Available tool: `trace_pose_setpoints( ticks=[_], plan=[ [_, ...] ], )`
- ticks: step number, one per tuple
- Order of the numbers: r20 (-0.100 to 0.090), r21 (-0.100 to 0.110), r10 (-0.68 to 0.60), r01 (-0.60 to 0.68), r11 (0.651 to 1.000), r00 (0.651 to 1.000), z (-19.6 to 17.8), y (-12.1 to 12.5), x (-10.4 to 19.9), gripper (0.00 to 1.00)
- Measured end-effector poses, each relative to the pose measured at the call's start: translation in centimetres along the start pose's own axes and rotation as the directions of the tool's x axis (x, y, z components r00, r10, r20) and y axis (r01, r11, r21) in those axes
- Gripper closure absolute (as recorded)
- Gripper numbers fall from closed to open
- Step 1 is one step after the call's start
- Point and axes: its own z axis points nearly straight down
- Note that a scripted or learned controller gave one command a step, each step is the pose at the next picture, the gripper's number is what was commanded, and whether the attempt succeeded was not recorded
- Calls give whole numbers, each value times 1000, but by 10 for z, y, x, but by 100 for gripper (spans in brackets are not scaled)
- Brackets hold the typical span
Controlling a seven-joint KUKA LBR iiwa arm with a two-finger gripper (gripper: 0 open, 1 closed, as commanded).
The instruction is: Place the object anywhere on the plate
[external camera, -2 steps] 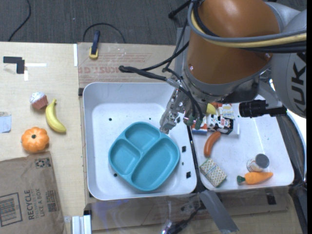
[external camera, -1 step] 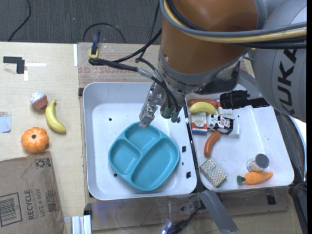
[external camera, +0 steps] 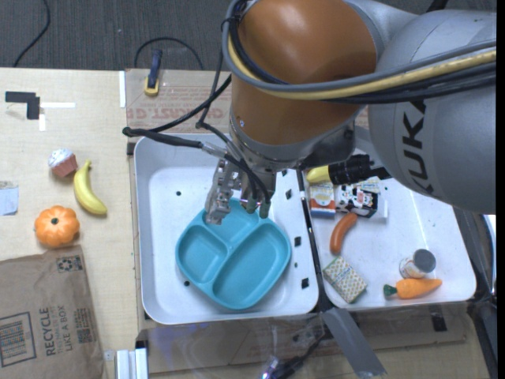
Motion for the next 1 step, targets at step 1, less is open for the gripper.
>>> trace_pose_setpoints(
  ticks=[1],
  plan=[
    [3, -2, -215, 215, 977, 977, -80, -10, -3, 100]
  ],
)
